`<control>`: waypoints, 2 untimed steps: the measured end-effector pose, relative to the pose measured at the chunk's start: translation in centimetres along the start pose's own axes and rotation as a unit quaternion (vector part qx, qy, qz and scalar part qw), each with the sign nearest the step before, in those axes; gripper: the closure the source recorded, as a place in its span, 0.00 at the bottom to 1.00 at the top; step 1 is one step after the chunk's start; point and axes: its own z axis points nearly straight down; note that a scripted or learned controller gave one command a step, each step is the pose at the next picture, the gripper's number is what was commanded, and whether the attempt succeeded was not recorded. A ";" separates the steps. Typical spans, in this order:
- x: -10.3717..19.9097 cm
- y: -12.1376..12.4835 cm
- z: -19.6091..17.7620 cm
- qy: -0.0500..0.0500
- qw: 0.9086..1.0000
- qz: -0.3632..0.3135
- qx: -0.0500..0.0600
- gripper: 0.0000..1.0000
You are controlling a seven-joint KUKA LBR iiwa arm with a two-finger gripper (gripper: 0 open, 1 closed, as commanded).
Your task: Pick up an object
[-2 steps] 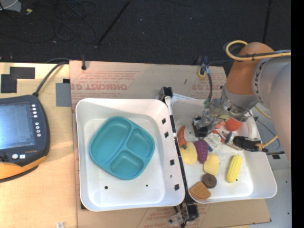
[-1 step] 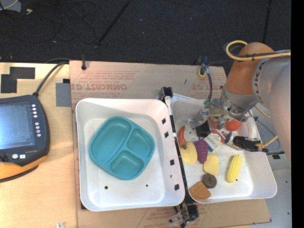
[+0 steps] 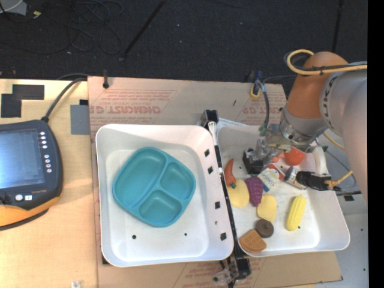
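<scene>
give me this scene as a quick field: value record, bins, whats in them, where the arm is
left bin: holds a teal divided plate
right bin: holds toy food, among it a yellow corn cob, a purple piece, a brown round piece and a red chili
arm: reaches in from the right, over the right bin's far part
pincer: low among the items at the back of the right bin; grip state cannot be told
tablet: on the bench left of the bins

My right bin [image 3: 336,236] is crowded – corn [image 3: 295,212], purple piece [image 3: 255,189] and yellow pieces [image 3: 267,208] sit close together, with open floor only along its right side; the left bin [image 3: 120,245] has clear margins around the teal plate [image 3: 155,186]
</scene>
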 end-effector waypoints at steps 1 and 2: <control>0.0 0.0 0.0 0.000 1.000 0.000 0.000 0.00; 3.4 -3.9 2.7 -0.008 1.000 0.004 -0.024 0.00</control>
